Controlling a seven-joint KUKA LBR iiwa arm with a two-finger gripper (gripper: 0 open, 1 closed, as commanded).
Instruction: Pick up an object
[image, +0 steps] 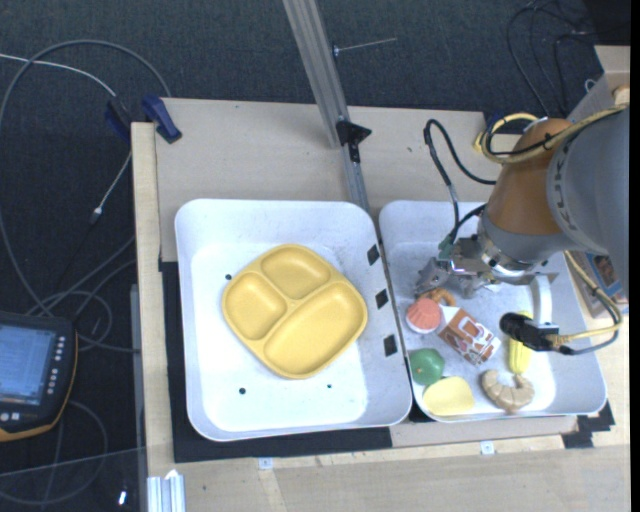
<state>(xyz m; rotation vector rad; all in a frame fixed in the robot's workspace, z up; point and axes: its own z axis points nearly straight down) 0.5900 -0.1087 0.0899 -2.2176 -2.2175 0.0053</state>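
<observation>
On the tabletop (280, 130) sit two white bins side by side: the left bin (200, 320) carries a yellow divided plate (294, 310), and the right bin (580, 380) carries the small objects the task could draw from. The gripper (450, 272) is down inside the right bin near its middle, with the arm's orange band at about two o'clock from it. Whether the gripper is wide or narrow cannot be told here, as its tip is a blur of metal, and nothing can be seen held in it, so the pick looks not yet done. Just at seven o'clock from the gripper lies a round red-orange toy food (424, 316), the nearest candidate; a red-and-white box (470, 338) lies at five o'clock. Further toward the bin's near edge are a green round piece (427, 364), a pale yellow piece (449, 397), a tan pastry-like piece (507, 390) and a yellow banana-like piece (519, 354). Judging from this, the approach is made, while grasping and lifting remain. The box has printing, but it is too small to read; no other writing is legible.
</observation>
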